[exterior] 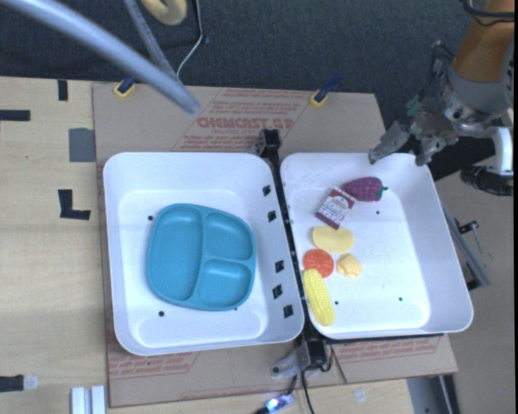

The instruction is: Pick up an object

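The right bin (432,257) holds several toy foods: a purple eggplant (363,188), a small red-and-white packet (335,207), a yellow lemon-like piece (332,239), a red tomato (319,263), a small orange piece (350,266) and a yellow corn cob (318,297). My gripper (403,147) hangs over the far right rim of that bin, above and to the right of the eggplant. Its fingers are spread apart with nothing between them.
The left bin (125,317) contains a blue divided plate (202,256). A black divider with clips (279,231) runs between the bins. A grey pole (95,41) crosses the upper left. Both bins sit on a cardboard sheet (242,115).
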You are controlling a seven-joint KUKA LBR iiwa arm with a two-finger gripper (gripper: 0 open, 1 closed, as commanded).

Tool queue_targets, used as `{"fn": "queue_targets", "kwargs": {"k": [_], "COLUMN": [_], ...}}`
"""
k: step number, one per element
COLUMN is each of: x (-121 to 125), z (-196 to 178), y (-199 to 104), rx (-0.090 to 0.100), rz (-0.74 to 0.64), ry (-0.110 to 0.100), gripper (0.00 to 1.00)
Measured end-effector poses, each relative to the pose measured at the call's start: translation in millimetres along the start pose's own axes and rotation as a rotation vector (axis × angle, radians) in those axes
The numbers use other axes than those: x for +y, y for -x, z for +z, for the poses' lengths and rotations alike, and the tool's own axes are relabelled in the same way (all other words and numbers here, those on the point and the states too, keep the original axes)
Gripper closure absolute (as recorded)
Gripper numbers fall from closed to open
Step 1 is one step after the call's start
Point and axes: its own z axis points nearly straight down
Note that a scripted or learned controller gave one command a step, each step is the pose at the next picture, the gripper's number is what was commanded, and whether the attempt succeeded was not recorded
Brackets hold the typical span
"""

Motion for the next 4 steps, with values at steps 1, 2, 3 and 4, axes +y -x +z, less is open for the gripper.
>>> {"fn": "queue_targets", "kwargs": {"k": [1, 2, 3, 4], "x": [2.4, -7.8, -9.9, -7.5], "z": [-9.3, 45.8, 110.0, 157.0], "y": [-0.7, -1.4, -5.8, -6.0], "rx": [-0.003, -0.003, -0.002, -0.002], "rz": [-0.003, -0.003, -0.004, -0.003], "ry": [0.014, 0.009, 0.008, 0.017], "gripper": [0.0, 0.0, 0.0, 0.0]}}
